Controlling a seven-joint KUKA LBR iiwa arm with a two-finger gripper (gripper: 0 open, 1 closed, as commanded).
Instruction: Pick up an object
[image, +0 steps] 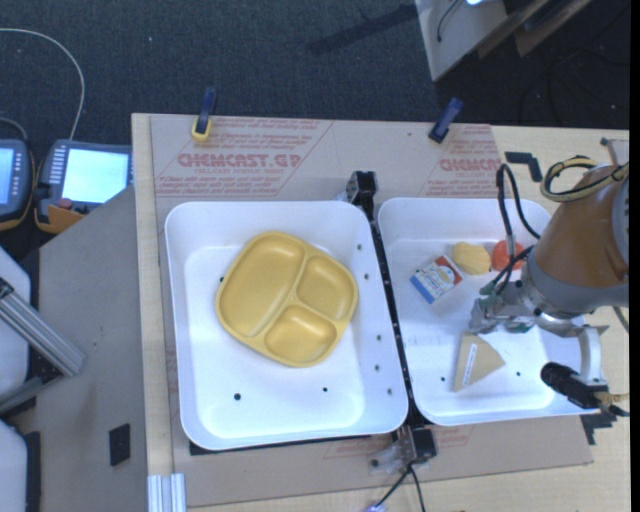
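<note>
Brown kraft board (300, 150) printed with red lettering covers the bench, and two shallow white bins sit on it side by side. Nearest the camera, the left bin (200, 400) has smooth glossy walls with rounded corners. A matte yellow compartment tray (288, 297) with three recesses lies in it, rotated askew. The right bin (430, 395) matches the left in form. At its near side lies a tan wedge (478, 361), triangular and flat-faced, point toward the far side. The gripper (497, 312) hangs just above the wedge's tip, the grey wrist and orange band behind it. Finger spacing cannot be made out from this angle, and nothing is seen between them. Further back, a small blue-and-white carton (435, 279) with a red patch lies tilted, left of the gripper and apart from it. Beyond that a rounded yellow object (470, 258) rests, with an orange-red object (504, 250) beside it, partly hidden by black cabling. Blue clamps (445, 120) grip the far board edge.
</note>
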